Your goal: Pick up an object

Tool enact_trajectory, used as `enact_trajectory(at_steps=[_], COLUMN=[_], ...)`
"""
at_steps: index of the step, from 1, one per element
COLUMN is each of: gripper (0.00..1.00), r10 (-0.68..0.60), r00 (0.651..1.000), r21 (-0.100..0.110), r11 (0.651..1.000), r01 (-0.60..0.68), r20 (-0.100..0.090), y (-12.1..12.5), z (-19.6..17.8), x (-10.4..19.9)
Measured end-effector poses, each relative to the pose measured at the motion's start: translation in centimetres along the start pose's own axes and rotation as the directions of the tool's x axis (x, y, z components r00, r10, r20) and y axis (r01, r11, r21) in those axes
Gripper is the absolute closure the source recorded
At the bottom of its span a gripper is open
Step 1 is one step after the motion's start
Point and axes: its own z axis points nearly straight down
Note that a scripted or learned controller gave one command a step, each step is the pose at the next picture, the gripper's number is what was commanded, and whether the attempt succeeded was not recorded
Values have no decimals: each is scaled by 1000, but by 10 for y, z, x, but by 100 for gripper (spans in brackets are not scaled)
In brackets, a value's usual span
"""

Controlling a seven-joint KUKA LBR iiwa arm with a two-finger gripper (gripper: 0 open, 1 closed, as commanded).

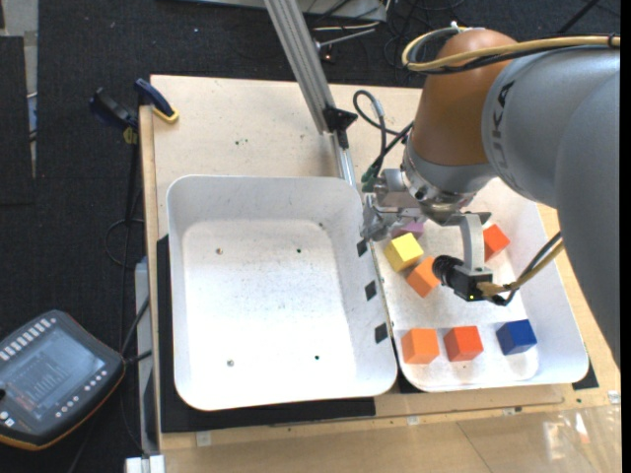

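Note:
My gripper (422,239) hangs low over the upper left part of the right bin (552,358), its fingers spread open. A yellow cube (404,251) lies tilted just below and between them, with nothing visibly gripped. An orange cube (422,278) touches the yellow one on its lower right. A red-orange cube (496,239) sits right of the right finger (474,244). Along the bin's front stand an orange cube (421,344), a red-orange cube (463,343) and a blue cube (516,337). A bit of purple (411,228) peeks out under the wrist, mostly hidden.
The left bin (261,284) adjoins the right one. A slanted aluminium bar (306,47) comes down to the bins' shared edge. A black cable fitting (463,279) hangs off the wrist. A clamp (148,101) sits on the bench's far left corner, a teach pendant (49,377) on the floor.

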Motion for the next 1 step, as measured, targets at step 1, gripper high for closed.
enact_trajectory(at_steps=[1], gripper=[100], r10=[2], r00=[1000], r21=[-1], r11=[1000], r01=[-2], r20=[1], y=[10], z=[-1], x=[43])
